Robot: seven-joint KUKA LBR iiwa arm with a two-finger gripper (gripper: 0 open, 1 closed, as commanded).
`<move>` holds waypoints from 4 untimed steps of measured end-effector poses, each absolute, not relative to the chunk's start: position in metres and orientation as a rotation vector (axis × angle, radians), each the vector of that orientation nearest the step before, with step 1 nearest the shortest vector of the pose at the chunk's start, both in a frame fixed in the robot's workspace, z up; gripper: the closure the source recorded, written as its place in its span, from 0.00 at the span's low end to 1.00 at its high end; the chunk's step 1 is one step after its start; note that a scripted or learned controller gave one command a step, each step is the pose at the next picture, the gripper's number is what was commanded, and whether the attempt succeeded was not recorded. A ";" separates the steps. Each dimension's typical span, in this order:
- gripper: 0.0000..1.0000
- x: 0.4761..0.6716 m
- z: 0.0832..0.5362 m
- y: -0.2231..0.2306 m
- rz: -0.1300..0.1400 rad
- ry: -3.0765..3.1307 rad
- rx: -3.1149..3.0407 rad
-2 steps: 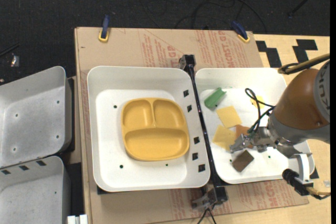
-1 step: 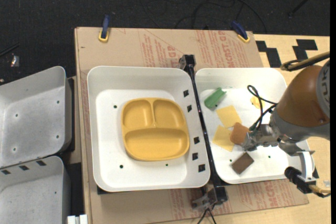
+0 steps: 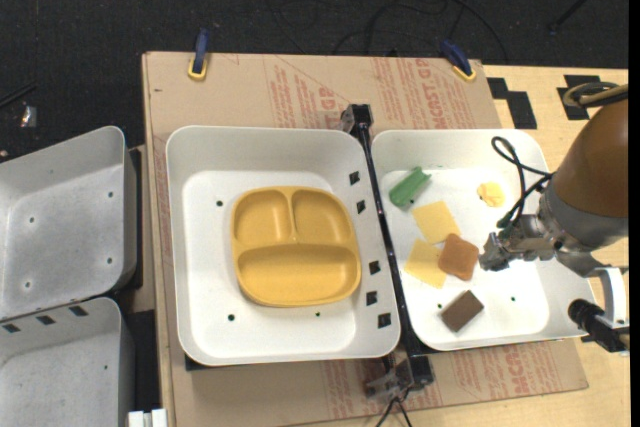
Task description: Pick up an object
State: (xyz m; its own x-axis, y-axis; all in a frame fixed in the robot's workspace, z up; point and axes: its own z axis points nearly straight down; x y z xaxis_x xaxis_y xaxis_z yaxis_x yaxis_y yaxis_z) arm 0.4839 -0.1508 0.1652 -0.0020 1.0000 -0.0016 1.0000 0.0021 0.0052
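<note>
Step in hand: approach is underway; the gripper (image 3: 497,253) is hanging low in the right bin (image 3: 535,320), just beside the orange-brown block (image 3: 459,257), and nothing is sitting between its tips.
Grip: whether it is open or closed, and how wide, is too small and dark to tell; I am judging it to be carrying nothing.
Likely target: the orange-brown block is lying on the edge of a pale yellow slab (image 3: 427,264), touching it, near the middle of the right bin.
Other pieces: a second yellow slab (image 3: 436,220) is lying just above, a green block (image 3: 408,186) is resting near the divider (image 3: 380,235), a small yellow bit (image 3: 490,194) is sitting toward the far wall, and a dark brown block (image 3: 461,311) is lying near the front rim.
Next move: the tips are needing to shift slightly left over the block, straddle it and close; the slab underneath may be dragging along.
Edges: the block is sitting well away from the bin walls, so no rim is crowding the grasp.
Open room: bare floor is lying to the right of the pieces, under the arm (image 3: 598,180).
Left bin (image 3: 195,175): it is holding a yellow divided plate (image 3: 296,246), well apart from the work.
</note>
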 end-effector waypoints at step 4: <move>1.00 0.506 0.229 -0.043 -0.001 2.230 2.216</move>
State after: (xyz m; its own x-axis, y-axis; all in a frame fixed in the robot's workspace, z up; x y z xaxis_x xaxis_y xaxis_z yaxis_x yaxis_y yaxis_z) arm 0.5064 -0.0435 0.2288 -0.0062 1.0000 0.0011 1.0000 0.0062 -0.0017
